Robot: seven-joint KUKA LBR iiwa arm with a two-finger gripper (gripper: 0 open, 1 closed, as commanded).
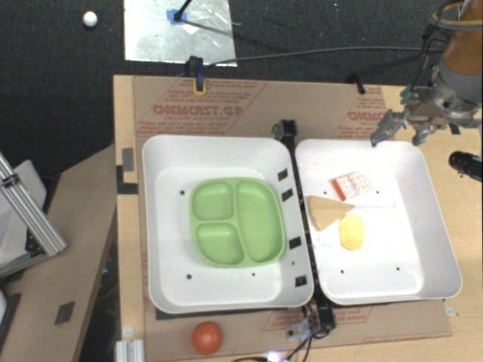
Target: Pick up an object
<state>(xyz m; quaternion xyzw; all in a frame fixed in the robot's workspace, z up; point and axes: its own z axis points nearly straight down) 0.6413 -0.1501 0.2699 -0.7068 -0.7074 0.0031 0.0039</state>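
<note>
Currently table (226, 100) carries two bins; right bin (430, 225) at centre-right holds all three targets. Tan wedge (326, 213): light, stiff, grip across flat sides. Yellow piece (352, 233) touching it: rounded, probably slippery. Red-white packet (352, 184): thin, hard to pinch. Gripper (405, 129) upper right, fingers apart, holding nothing.

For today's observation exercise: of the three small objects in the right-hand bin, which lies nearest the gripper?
The red-and-white packet, the one closest to the gripper. The tan wedge and yellow piece lie farther away.
</note>
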